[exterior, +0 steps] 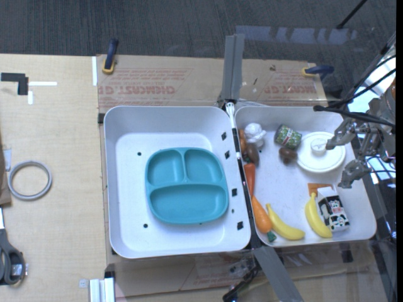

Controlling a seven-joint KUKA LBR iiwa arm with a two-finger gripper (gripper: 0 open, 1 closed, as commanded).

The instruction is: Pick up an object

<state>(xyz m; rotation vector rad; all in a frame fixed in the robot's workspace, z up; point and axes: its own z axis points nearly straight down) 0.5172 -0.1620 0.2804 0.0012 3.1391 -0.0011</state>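
Observation:
My gripper [338, 163] hangs over the right side of the right bin [286, 194]. Its two fingers are spread apart, open, with nothing between them. One fingertip sits over the white round dish [320, 153], the other just above a small black-and-white box [334, 212]. Also in this bin are two bananas [284, 226] [315, 218], an orange carrot [259, 210] along the left wall, a green can [288, 136], a brown lump [288, 156] and a small white figure [254, 133].
The left bin [119, 187] holds a teal divided plate [187, 185]. A grey tape ring [28, 180] and scissors [9, 264] lie on the bench to the left. Cables and arm parts crowd the right edge.

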